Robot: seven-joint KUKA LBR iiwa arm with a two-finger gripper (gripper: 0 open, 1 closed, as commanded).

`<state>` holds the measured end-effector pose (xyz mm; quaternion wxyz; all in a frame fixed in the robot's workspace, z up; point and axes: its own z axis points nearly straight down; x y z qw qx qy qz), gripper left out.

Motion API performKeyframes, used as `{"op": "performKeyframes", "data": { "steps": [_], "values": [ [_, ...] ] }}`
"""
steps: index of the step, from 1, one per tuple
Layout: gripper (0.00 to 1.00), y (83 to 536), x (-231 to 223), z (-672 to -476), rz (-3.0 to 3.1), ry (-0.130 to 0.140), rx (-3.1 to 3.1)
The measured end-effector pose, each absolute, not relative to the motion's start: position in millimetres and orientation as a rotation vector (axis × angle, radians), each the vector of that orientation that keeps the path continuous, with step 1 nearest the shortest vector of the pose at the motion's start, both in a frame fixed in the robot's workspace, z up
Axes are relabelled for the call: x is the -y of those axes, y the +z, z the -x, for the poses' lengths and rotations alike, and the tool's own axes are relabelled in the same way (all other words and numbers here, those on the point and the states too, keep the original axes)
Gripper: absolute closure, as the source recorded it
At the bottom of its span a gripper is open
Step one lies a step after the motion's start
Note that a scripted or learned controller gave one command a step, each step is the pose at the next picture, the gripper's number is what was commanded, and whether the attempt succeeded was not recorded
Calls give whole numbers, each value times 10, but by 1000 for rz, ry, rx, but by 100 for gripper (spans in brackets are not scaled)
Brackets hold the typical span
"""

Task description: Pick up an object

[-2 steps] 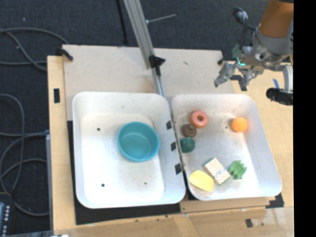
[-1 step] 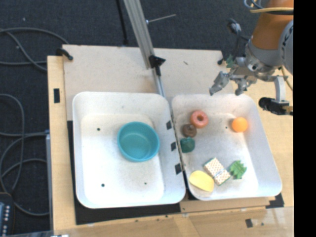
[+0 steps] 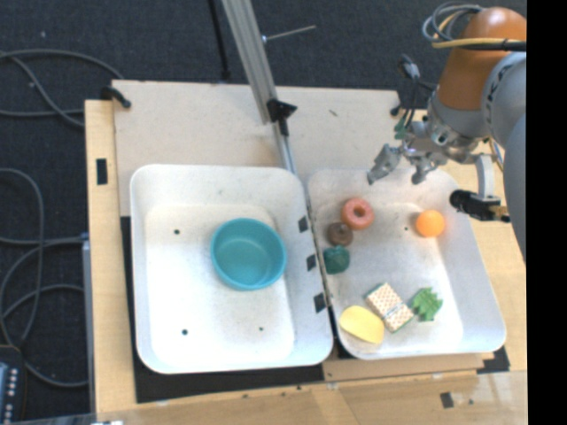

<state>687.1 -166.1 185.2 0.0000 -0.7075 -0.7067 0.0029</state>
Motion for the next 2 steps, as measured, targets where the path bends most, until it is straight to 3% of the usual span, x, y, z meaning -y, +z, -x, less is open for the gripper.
{"op": "performKeyframes", "data": {
  "steps": [1, 2],
  "values": [
    [0, 1343, 1646, -6765, 2222, 9, 2220],
    [100, 1499, 1653, -6789, 2226, 1, 2226]
  ]
}}
